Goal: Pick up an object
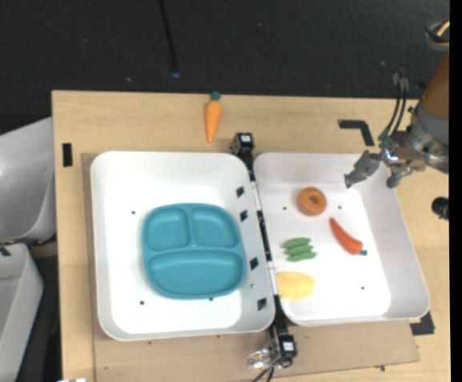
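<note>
The right bin (374,302) holds an orange ring-shaped doughnut toy (311,200), a red chilli pepper (346,236), a green pea pod (299,249) and a yellow lemon-like piece (295,285). My gripper (377,169) hovers at the bin's far right corner, up and to the right of the doughnut. Its two fingers stand spread apart with nothing between them. The arm's orange band shows at the right edge.
The left bin (111,213) carries a teal divided plate (193,250). A toy carrot (213,117) lies on the wooden bench beyond the bins. A black clip (242,143) sits at the joint between the bins.
</note>
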### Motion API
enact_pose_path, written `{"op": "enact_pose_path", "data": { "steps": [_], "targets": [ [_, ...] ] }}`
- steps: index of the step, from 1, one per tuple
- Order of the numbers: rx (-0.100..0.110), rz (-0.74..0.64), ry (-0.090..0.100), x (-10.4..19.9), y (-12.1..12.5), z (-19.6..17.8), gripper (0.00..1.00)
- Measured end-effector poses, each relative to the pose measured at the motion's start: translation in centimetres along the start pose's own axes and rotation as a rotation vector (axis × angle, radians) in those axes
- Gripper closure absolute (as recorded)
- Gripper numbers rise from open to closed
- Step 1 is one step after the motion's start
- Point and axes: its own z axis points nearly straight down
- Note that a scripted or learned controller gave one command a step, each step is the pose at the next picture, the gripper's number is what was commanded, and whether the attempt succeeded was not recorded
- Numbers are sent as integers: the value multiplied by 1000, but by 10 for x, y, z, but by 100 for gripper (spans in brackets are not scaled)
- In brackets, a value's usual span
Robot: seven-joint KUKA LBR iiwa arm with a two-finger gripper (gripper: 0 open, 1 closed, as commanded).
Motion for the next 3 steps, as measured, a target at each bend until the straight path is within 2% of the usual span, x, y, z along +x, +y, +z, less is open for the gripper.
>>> {"op": "enact_pose_path", "data": {
  "steps": [1,2,3],
  "targets": [
    [1,1,1,2,-4,62,0],
    [-1,-4,0,5,5,113,0],
    [-8,-4,-2,4,7,98,100]
  ]
}}
